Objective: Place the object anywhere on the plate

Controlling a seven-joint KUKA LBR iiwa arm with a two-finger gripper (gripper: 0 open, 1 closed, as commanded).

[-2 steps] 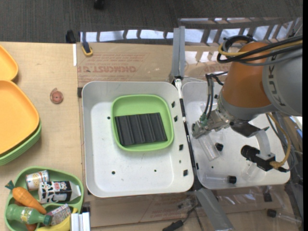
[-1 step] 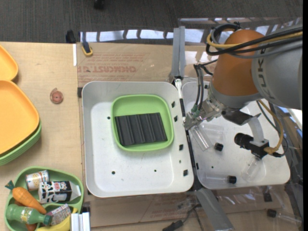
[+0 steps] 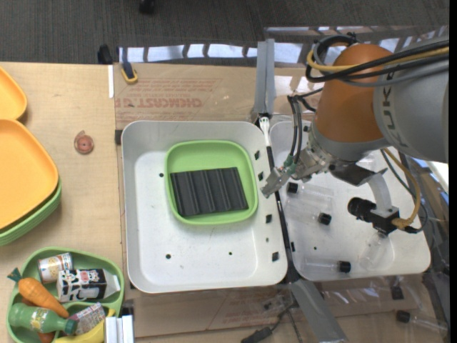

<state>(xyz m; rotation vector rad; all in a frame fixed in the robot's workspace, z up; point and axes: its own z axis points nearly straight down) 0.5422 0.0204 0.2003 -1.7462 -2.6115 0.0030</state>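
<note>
Two white bins sit side by side on a printed cardboard sheet [image 3: 171, 95] on the desk [image 3: 64, 98]. The left bin [image 3: 143, 263] holds a green plate [image 3: 175, 159] in its upper half, and a dark ridged slab [image 3: 211, 191] lies flat inside that plate, covering most of its floor with its ridges running up and down the view. The rest of this bin's floor is bare white with a few small dark spots. The arm [image 3: 350, 98] reaches over the right bin [image 3: 400, 263], and its tip hangs above the seam between the two bins, just right of the plate's rim and apart from the slab. Whether the jaws are spread or pressed together cannot be told. Two small black bits lie well apart on the right bin's floor, one [image 3: 325, 219] near the middle and one [image 3: 344, 266] toward the near edge. At the desk's left edge, orange plates [image 3: 21, 170] are stacked. A green bowl [image 3: 28, 270] at the lower left holds a toy carrot [image 3: 39, 295], a small can [image 3: 56, 266], a black-and-white packet [image 3: 86, 284] and a green bottle [image 3: 36, 320], all crowded together. A small pink disc [image 3: 85, 143] lies alone on the wood.
</note>
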